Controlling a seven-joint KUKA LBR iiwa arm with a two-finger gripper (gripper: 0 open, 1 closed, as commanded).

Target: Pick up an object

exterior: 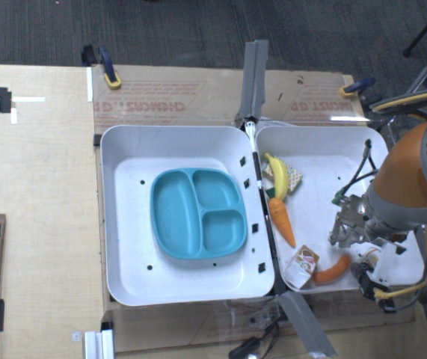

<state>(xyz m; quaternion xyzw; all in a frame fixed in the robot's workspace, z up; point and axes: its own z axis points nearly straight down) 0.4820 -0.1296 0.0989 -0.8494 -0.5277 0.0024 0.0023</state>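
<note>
You'll find the gripper (345, 230) low in the right bin (325, 144), at the frame's lower right, though you cannot tell how it is set. Just below it lies a sausage (331, 270), touching a small packet (300, 266) to its left. Further left, along the divider, a carrot (281, 221) lies below a banana (276, 175); the left bin (123, 200) holds a blue tray (198, 213).

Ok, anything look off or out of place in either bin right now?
Nothing stands out. The blue plate lies flat in the left bin. The banana, carrot, sausage and small packet lie loose in the right bin, none spilled.
</note>
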